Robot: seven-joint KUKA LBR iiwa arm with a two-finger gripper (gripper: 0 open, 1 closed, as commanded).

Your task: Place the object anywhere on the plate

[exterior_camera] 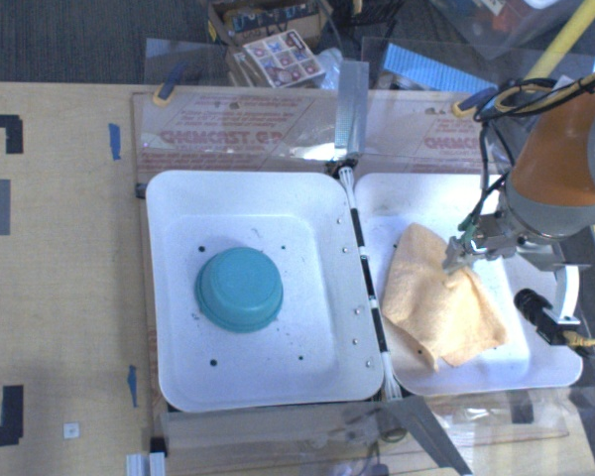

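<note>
1. Below, we see a pale wooden bench (59, 296) with black angular marks and short strips of blue tape on its left part.
2. Beyond the far edge of the bench we see dark carpet with clutter on it: a cardboard box (268, 13) with printed cards, a blue ridged sheet (426, 67), clear plastic containers and a yellow rod (575, 23) slanting in at the far right.
3. We count two white bins side by side: the left bin (178, 206) and the right bin (416, 201), which meet along a black seam with small fasteners. Clear plastic sheeting with faint red print lies along their far side.
4. We count one teal plate (240, 288), a round upturned dish, resting left of the middle of the left bin. Small dark specks dot the floor around it.
5. We count one tan cloth (441, 310), the object of the task, lying crumpled in the right bin, near its left wall and well apart from the plate.
6. We count one arm (560, 167), grey with an orange band, reaching in from the right over the right bin.
7. Its gripper (460, 253) is down at the far part of the cloth, touching the fabric; we cannot tell whether it has hold of the cloth or how it is set.
</note>
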